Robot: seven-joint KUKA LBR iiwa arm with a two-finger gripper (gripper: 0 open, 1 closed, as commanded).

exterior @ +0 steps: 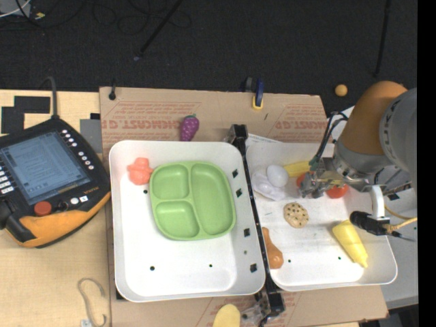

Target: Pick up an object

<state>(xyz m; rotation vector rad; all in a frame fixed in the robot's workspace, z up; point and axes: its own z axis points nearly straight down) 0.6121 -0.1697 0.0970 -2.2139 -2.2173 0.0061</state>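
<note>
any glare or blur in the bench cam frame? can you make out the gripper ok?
Camera view: even light, soft shadows; the white right bin is bright but not blown out, and the green plate and cookie are crisp. The gripper is dark and cluttered by cables, so its fingers are hard to read. The background above the bench is near black.

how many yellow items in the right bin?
2: a yellow piece at the bin's far side left of the gripper, and a yellow squash near the front right. The arm may hide more.
</note>
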